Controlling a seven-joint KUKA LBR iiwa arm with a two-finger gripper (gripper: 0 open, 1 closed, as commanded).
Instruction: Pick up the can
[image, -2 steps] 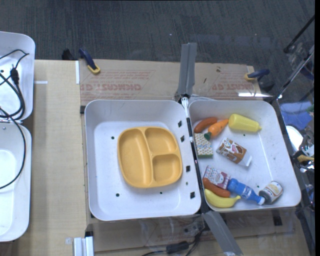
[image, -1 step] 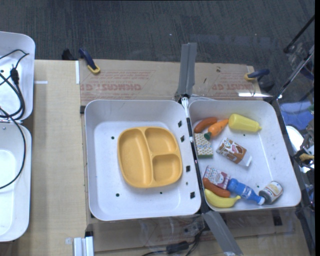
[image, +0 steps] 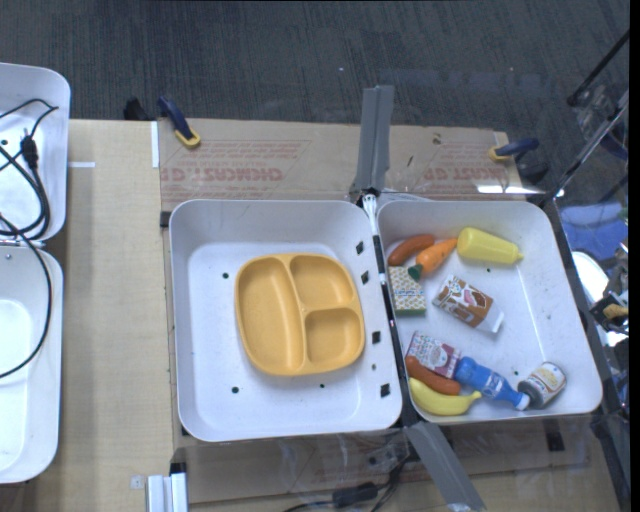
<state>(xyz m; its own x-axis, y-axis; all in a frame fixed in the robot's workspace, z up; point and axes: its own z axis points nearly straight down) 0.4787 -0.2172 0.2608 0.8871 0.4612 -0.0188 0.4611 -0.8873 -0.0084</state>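
Whether the gripper is open or closed cannot be told from this view. The can (image: 545, 382) lies on its side in the right bin (image: 572, 300), in the near right corner, close to the wall. A blue bottle (image: 490, 382) lies just to its left, and the bottle's cap end touches the can or nearly touches it. Next to the bottle are a banana (image: 443, 402), a red sausage (image: 432, 378) and a pink carton (image: 432, 352), all packed together. Farther back in the same bin are a brown and white carton (image: 466, 303), a checkered sponge (image: 406, 292), a carrot (image: 436, 256), a second sausage (image: 410, 249) and a yellow bottle (image: 488, 247). The left bin (image: 185, 300) holds a yellow divided plate (image: 298, 312). Both bins stand on cardboard (image: 260, 160), held with blue clamps (image: 178, 120) at the far edge.
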